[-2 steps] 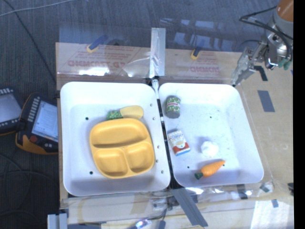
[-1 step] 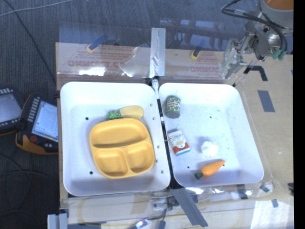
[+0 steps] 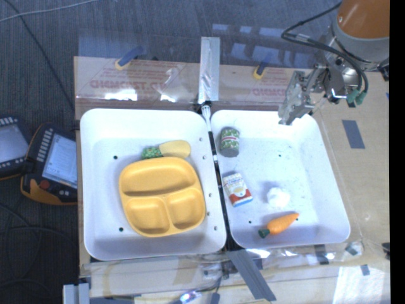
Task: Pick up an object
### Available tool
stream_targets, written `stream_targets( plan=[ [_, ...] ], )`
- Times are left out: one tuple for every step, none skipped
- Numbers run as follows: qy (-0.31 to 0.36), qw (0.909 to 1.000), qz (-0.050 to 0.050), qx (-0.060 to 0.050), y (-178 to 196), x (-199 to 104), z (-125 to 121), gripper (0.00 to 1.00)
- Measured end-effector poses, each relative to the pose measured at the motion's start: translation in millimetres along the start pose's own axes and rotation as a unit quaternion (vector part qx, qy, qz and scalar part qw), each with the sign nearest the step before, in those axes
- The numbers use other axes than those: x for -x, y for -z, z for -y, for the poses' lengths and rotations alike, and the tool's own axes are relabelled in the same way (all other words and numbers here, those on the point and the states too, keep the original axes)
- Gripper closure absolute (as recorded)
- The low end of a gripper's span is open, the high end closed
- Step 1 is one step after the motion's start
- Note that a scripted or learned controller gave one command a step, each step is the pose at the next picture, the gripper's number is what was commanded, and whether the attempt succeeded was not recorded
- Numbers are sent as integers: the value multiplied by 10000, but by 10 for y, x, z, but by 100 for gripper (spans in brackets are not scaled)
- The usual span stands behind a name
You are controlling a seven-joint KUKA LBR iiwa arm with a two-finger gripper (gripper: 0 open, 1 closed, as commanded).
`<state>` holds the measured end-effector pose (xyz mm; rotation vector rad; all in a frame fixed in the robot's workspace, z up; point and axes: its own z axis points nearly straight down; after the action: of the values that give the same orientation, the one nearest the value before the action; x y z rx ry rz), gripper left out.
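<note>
Dark carpet surrounds your bench, where two white bins sit side by side. Your left bin [image 3: 95, 189] holds a yellow divided tray [image 3: 163, 194] and a corn cob [image 3: 168, 149] touching its far edge. Your right bin [image 3: 329, 189] holds a small carton [image 3: 236, 189], a green can [image 3: 229, 141], a carrot [image 3: 279, 224] and a white ball [image 3: 277, 197]. Your gripper [image 3: 292, 111] hangs over that bin's far rim with nothing between its fingers; whether they are spread you cannot tell.

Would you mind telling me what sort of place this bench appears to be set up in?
Probably a robotics lab bench for grasping trials. Two white bins sit taped down on cardboard, holding toy food such as a carrot and a yellow tray; a teach pendant lies on the carpet, and the gripper hangs above.
</note>
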<state>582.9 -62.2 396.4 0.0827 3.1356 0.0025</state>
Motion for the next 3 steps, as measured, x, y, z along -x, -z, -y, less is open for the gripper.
stream_targets(
  plan=[
    [1921, 9814, 0, -2, -137, 552, 459, 100],
    [3366, 9417, 1, -7, 65, 430, 1199, 100],
    [2501, 9682, -7, 8, -1057, 494, 859, 100]
  ],
)
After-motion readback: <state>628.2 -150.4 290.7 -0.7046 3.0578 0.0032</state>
